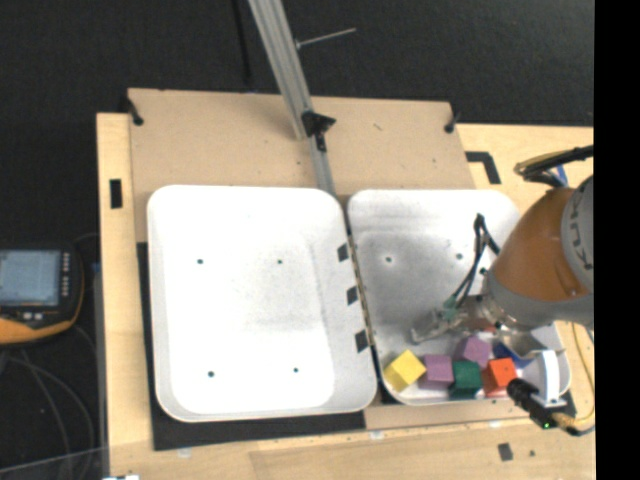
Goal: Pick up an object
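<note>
Several small blocks lie bunched along the near edge of the right bin [400,228]: a yellow block [406,369], a purple block [438,370], a green block [465,377], an orange block [500,372] and a lilac block [477,349]. My gripper [438,324] hangs low over the bin floor, just behind the yellow and purple blocks and left of the lilac one. I see nothing held in it. The arm's orange band [545,243] and grey wrist cover the bin's right side.
The left bin [245,298] sits beside the right one, with a dividing rim [355,298] between them. A slanted metal pole [285,58] rises behind the bins. Black cables [478,253] trail from the wrist. A handheld pendant [35,283] lies off the bench at left.
</note>
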`<move>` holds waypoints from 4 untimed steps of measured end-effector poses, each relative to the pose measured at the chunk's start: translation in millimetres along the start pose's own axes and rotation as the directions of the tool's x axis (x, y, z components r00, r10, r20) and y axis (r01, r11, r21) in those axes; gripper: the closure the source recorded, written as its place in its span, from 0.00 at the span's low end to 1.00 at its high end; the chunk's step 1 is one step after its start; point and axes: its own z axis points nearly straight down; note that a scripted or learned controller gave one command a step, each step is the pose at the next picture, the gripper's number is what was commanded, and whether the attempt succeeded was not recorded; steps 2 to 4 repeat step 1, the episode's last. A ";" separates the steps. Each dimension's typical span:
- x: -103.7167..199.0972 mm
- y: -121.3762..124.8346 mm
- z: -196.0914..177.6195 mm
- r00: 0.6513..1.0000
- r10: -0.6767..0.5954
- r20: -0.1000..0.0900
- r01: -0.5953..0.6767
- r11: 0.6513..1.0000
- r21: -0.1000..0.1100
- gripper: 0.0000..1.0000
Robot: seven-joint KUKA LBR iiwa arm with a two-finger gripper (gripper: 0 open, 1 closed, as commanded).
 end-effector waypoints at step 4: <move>-2.2 0.8 -10.3 1.000 0.008 0.004 -0.008 1.000 -0.005 1.00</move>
